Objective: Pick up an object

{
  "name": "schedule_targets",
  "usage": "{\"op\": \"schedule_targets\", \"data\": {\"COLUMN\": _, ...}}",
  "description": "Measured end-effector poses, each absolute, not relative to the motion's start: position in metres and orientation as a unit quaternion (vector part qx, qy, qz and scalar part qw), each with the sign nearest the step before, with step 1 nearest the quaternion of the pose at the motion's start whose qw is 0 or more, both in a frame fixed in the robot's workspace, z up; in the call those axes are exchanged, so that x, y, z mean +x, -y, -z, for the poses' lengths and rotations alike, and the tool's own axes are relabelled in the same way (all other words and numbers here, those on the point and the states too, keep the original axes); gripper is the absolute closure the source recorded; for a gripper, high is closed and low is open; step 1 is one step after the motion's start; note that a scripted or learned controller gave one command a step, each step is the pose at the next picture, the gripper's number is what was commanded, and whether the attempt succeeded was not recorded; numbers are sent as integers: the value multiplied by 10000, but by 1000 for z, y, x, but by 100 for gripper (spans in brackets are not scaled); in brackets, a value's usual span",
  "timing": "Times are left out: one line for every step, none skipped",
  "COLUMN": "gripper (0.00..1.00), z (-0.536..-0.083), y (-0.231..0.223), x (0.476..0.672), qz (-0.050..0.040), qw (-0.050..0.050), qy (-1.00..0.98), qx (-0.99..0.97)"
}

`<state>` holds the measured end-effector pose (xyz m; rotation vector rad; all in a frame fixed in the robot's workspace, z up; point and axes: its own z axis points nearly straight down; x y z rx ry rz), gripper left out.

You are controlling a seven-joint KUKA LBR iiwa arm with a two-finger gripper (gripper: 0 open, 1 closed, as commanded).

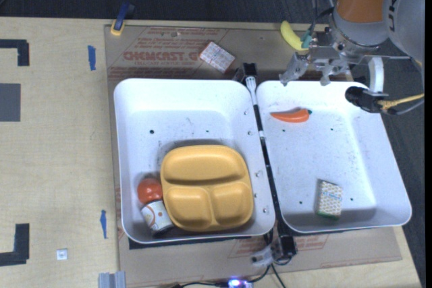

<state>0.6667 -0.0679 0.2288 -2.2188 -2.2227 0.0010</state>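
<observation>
Camera view — jaws (308, 74) spread, empty, above carrot (290, 115).

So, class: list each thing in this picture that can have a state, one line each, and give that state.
gripper: fingers spread open, holding nothing, above the right bin's far edge.
carrot: lying flat near the far side of the right bin.
patterned box: resting in the right bin's near part.
yellow tray: right side up in the left bin.
red-and-white toy: wedged beside the tray.
banana: lying outside the bins.
</observation>
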Motion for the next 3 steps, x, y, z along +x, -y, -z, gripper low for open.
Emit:
{"op": "schedule_targets", "data": {"gripper": 0, "z": -86, "y": 92, "x": 667, "qz": 9, "qw": -14, "qy": 7069, "qx": -7073}}
{"op": "schedule_targets", "data": {"gripper": 100, "z": -96, "y": 92, "x": 668, "qz": 13, "qw": -20, "qy": 7067, "qx": -7075}}
{"op": "schedule_targets", "data": {"gripper": 100, "z": -186, "y": 21, "x": 631, "qz": 7, "qw": -3, "qy": 7077, "qx": -7065}}
